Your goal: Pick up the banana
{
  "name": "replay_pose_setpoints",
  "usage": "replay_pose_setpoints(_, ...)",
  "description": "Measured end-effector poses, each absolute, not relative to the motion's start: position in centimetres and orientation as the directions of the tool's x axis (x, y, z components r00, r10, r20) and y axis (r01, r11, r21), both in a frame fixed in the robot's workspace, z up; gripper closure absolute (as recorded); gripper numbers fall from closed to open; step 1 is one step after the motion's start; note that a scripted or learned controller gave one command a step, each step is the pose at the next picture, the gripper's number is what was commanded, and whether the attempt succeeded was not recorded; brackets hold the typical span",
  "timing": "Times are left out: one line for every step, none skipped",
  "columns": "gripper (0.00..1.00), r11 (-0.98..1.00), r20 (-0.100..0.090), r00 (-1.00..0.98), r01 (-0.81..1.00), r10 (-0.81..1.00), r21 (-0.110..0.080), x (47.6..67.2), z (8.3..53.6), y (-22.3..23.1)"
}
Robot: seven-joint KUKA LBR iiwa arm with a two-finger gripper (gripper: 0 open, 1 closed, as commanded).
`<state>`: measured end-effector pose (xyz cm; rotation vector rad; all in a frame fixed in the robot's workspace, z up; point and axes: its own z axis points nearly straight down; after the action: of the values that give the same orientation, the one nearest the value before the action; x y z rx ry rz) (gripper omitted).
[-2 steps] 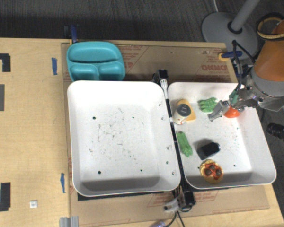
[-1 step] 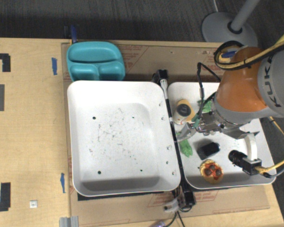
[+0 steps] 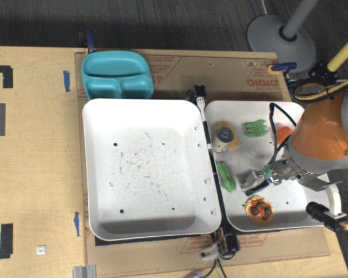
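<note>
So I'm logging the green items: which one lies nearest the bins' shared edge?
The long green piece by the divider; the ruffled green one sits farther right.

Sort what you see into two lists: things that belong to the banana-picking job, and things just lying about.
Job in hand:
- gripper
- right bin, which it hangs over
- banana: I cannot tell one for sure

Lying about:
- pale capped thing
- upper green thing
- lower green thing
- orange thing
- red-yellow round thing
- left bin
- teal tray

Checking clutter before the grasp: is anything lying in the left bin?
No: the left bin shows bare white floor with faint scuffs, while the small items lie in the right bin.
</note>
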<state>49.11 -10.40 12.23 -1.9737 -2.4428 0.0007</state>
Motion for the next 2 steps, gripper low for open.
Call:
replay_pose_setpoints(0.00, 0.580, -0.002, -0.580, 0.815, 0.815, 0.002, 53.6, 8.6, -10.0)
replay_pose_setpoints(0.00, 0.842, -0.004, -0.842, 0.540, 0.540, 0.003, 55.4, 18.5, -5.0)
